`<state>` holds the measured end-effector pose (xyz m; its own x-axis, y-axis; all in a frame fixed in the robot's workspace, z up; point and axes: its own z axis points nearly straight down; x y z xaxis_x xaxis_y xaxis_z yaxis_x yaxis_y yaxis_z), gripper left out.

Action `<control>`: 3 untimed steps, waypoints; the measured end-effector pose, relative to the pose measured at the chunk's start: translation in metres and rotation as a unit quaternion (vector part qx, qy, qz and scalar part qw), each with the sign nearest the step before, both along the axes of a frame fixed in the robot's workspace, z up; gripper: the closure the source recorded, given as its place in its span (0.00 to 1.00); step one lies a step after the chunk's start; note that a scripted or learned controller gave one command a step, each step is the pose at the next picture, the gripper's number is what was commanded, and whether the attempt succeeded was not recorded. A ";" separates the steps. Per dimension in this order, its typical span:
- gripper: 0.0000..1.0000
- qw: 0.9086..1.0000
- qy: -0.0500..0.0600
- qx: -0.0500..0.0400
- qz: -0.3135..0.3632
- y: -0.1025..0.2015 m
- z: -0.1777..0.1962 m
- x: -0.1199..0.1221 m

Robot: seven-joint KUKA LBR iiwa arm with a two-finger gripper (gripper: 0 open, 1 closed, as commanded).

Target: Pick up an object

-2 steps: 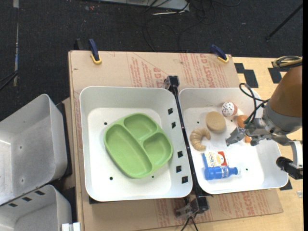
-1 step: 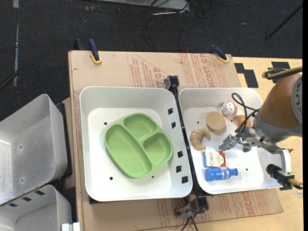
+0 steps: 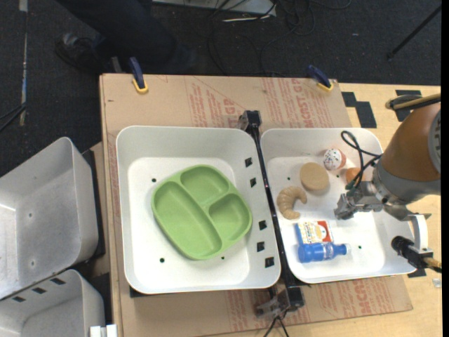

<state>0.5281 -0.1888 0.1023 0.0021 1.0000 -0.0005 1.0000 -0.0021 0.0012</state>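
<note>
Bottle (image 3: 321, 251) looks like the best thing to grab. It is blue, lies on its side and sits just below and left of the pincer (image 3: 346, 209). It is likely light, hard and a bit slippery, so pinch it across its round middle. A white card (image 3: 312, 230) touches it. Farther left of the pincer is a croissant (image 3: 290, 201), probably soft. Above it is a tan disc (image 3: 315, 177), then a small ball (image 3: 332, 159). All lie in the right bin (image 3: 372, 267). Far left, a green plate (image 3: 202, 211) rests in the left bin (image 3: 140, 258). I cannot tell how the pincer is set.
</note>
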 end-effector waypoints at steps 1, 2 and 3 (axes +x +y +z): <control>1.00 1.000 -0.001 -0.001 0.002 0.006 0.045 -0.003; 1.00 1.000 -0.002 -0.001 0.003 0.012 0.089 0.000; 1.00 1.000 -0.002 -0.001 0.003 0.012 0.123 0.001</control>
